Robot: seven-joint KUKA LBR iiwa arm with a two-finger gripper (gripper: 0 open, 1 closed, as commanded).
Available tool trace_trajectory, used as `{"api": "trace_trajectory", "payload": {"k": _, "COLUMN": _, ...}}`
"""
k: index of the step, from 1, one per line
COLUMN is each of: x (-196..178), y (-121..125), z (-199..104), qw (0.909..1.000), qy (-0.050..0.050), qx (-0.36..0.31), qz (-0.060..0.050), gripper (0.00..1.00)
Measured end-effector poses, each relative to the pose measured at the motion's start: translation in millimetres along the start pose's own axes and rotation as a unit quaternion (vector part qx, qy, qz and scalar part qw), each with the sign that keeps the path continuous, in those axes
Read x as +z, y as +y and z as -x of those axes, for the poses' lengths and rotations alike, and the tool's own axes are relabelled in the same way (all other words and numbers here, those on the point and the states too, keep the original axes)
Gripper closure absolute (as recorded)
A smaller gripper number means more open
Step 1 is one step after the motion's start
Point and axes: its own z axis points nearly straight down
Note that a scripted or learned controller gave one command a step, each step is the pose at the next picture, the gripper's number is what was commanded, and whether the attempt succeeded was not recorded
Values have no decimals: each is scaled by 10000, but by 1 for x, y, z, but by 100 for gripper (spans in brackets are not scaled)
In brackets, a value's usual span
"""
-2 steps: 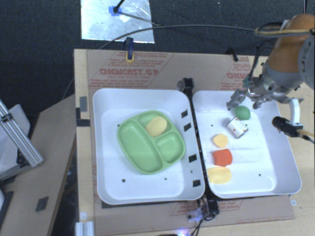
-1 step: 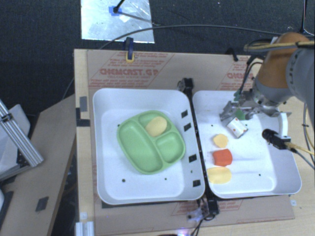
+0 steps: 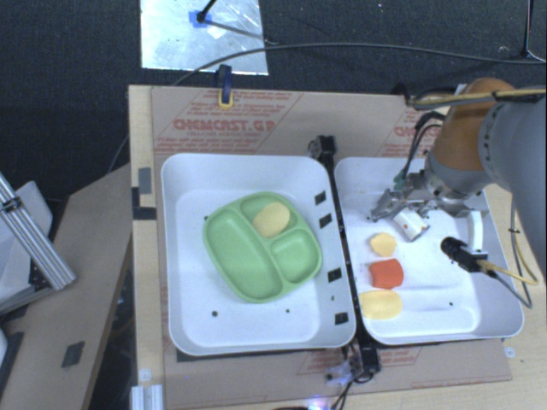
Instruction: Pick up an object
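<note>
Dark carpeted floor around a brown board-topped bench (image 3: pixel 282 118) with red print. Far left, a silver aluminium rail (image 3: pixel 32 239) runs at a slant beside the bench. On the floor beyond the bench lies a crinkled silver foil sheet (image 3: pixel 201 24). A blue-and-yellow clamp (image 3: pixel 225 85) grips the bench's far edge.

The left shallow white bin (image 3: pixel 192 314) holds a light green plastic divided plate (image 3: pixel 244 263), set at a tilt to the bin's sides. A pale yellow rounded food piece (image 3: pixel 273 219) sits in the plate's far-right compartment. A row of black clips (image 3: pixel 325 220) runs along the seam between the bins.

The right shallow white bin (image 3: pixel 444 319) has three items in a column down its left side, each apart from the next:
- Farthest is a small yellow round piece (image 3: pixel 384 244).
- In the middle is a red-orange block (image 3: pixel 386 273).
- Nearest is a pale yellow oblong piece (image 3: pixel 381 304).

The metal two-finger gripper (image 3: pixel 386 208) is low in the far part of the right bin. It is just beyond the small yellow round piece and apparently not touching it. Nothing is visibly held, and its grip state can't be told from this angle. The grey arm with orange band (image 3: pixel 466 139) comes in from the far right.
</note>
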Motion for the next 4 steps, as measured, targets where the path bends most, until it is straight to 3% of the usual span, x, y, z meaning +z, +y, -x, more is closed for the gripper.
{"api": "trace_trajectory", "payload": {"k": 1, "x": -14, "y": 2, "z": 1, "qw": 10000, "qy": -9, "qx": 3, "qz": 35, "gripper": 100}}
{"api": "trace_trajectory", "payload": {"k": 4, "x": -187, "y": 9, "z": 2, "qw": 10000, "qy": -11, "qx": -22, "qz": 52, "gripper": 100}}
